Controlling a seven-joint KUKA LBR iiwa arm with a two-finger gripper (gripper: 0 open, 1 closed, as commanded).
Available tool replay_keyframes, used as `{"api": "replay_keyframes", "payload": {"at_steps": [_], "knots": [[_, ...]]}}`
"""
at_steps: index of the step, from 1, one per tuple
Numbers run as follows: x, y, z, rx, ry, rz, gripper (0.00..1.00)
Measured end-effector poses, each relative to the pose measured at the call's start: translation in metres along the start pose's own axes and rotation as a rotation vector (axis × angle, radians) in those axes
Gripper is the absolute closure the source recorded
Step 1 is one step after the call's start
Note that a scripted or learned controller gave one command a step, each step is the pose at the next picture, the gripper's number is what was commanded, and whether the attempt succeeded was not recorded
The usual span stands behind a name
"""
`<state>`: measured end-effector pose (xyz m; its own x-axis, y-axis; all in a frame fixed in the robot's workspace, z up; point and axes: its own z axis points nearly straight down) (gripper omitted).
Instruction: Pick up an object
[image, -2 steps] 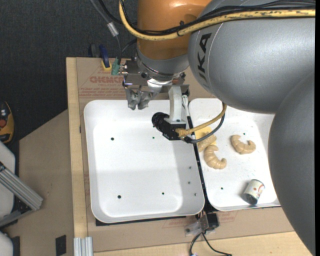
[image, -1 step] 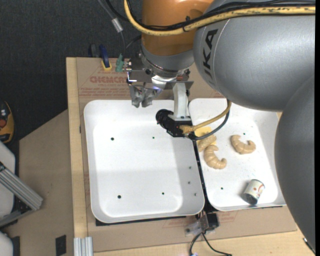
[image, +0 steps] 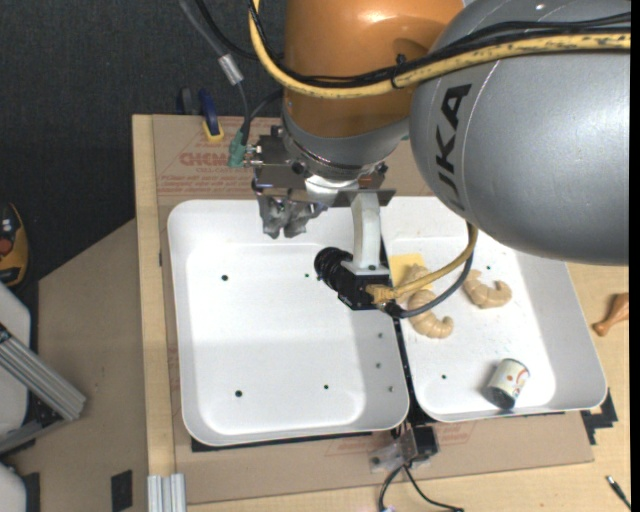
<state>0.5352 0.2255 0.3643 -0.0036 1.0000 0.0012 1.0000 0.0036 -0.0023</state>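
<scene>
My gripper (image: 285, 218): fingers nearly together, nothing between them | smooth white left bin (image: 200, 330) beneath | curled tan pieces (image: 432, 325), small cylinder (image: 506, 383) well right

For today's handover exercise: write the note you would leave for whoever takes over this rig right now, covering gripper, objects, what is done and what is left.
Gripper: hanging over the far edge of the left bin, nothing visible between its fingers; open or shut is unclear.
Objects: all in the right bin. A yellow block near the divider, two tan curled pieces mid-bin, a small grey and white cylinder on its side near the front edge.
Done: no pick visible.
Left: move over the right bin, choose one object, grasp and lift it.
</scene>
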Motion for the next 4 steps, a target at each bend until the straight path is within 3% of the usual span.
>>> {"api": "replay_keyframes", "payload": {"at_steps": [1, 3, 4], "knots": [[0.0, -0.04, -0.003, 0.002, -0.001, 0.001, 1.0], [0.001, -0.038, -0.024, -0.004, 0.0, -0.001, 1.0], [-0.001, -0.057, -0.039, -0.006, 0.001, 0.001, 1.0]]}}
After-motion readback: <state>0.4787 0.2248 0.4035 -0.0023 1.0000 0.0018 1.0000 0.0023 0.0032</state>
